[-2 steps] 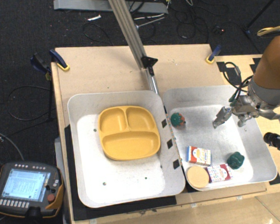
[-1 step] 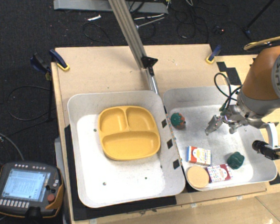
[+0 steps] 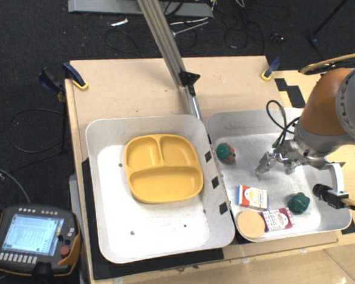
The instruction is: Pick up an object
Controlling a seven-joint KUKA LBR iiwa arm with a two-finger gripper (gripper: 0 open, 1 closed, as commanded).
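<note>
My gripper (image 3: 276,163) hangs over the middle of the right bin (image 3: 255,122), its two fingers spread apart and nothing between them: open. In this bin a small green and orange ball (image 3: 225,152) lies to the gripper's left. A white and orange carton (image 3: 253,197) sits below it toward the front. A dark green lump (image 3: 299,202) lies at the front right. A tan round disc (image 3: 251,224) and a red and white packet (image 3: 277,219) rest against the front wall. None of them touches the gripper.
The left bin (image 3: 108,192) holds a yellow divided plate (image 3: 164,168). A slanted metal pole (image 3: 167,42) comes down to the divide between the bins. A teach pendant (image 3: 33,239) lies off the bench at lower left. Blue and yellow clamps (image 3: 76,75) grip the back corners.
</note>
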